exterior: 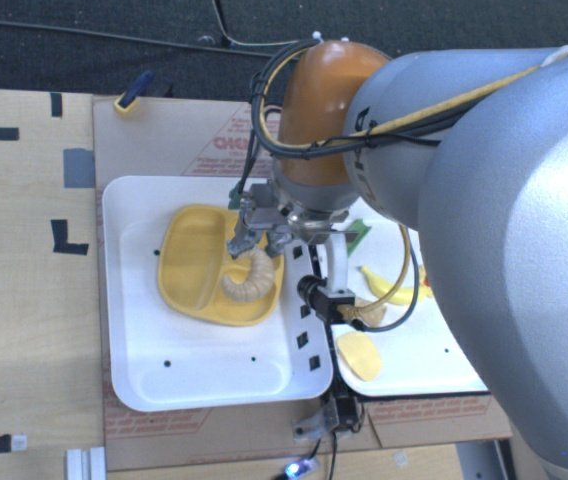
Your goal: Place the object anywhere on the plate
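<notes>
One croissant [249, 278] — on yellow plate [189, 263]

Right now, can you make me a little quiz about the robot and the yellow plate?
1. True or false: the yellow plate sits in the left bin.
2. What lies on the plate's right side? A) a croissant-shaped object B) a blue cup C) a spoon
3. Fill in: the gripper hangs right above the ____.

Key: 1 true. 2 A, the croissant-shaped object. 3 croissant-shaped object.
</notes>
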You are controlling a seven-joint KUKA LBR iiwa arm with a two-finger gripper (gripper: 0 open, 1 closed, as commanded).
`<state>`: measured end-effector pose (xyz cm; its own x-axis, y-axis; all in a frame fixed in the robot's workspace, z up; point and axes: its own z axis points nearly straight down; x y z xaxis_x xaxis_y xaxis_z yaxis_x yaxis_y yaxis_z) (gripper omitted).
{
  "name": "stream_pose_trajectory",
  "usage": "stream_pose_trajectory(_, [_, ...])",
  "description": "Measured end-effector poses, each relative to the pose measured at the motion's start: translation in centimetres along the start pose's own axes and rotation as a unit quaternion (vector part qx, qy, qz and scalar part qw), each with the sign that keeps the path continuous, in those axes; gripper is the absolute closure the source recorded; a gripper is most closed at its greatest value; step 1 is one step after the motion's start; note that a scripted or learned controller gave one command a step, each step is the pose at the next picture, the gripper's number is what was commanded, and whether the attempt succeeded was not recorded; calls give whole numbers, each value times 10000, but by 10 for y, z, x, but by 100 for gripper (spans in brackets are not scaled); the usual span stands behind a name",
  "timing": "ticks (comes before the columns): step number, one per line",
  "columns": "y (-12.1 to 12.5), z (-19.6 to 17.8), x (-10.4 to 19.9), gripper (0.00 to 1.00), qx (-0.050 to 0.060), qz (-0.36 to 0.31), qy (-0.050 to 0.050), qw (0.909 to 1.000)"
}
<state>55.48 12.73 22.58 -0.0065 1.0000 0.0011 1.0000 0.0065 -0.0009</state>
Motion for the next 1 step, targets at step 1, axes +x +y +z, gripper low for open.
stream_pose_trajectory(1, [0,0,-3,0,9,17,-9,10000])
